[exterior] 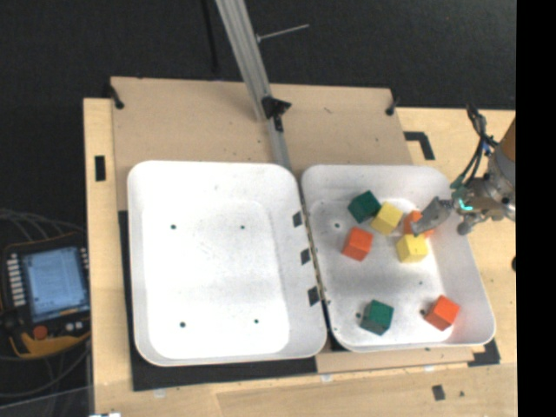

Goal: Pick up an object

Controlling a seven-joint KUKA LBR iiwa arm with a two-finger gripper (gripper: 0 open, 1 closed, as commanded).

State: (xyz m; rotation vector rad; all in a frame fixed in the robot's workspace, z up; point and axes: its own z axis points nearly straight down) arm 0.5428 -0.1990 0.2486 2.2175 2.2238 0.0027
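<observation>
Looking down on the surface (217,111), we see two white bins side by side. The left bin (217,259) offers wide open room. The right bin (400,337) holds the blocks: two green blocks (364,205) (377,316), two yellow blocks (387,217) (412,248), and two orange blocks (356,244) (441,312) in plain sight. A third orange piece (412,221) seems to sit at the claw's (432,215) tip, near the bin's right rim; the view is too blurred for us to tell whether the claw grasps it or stands released. The bin's lower middle floor lies open between blocks.
</observation>
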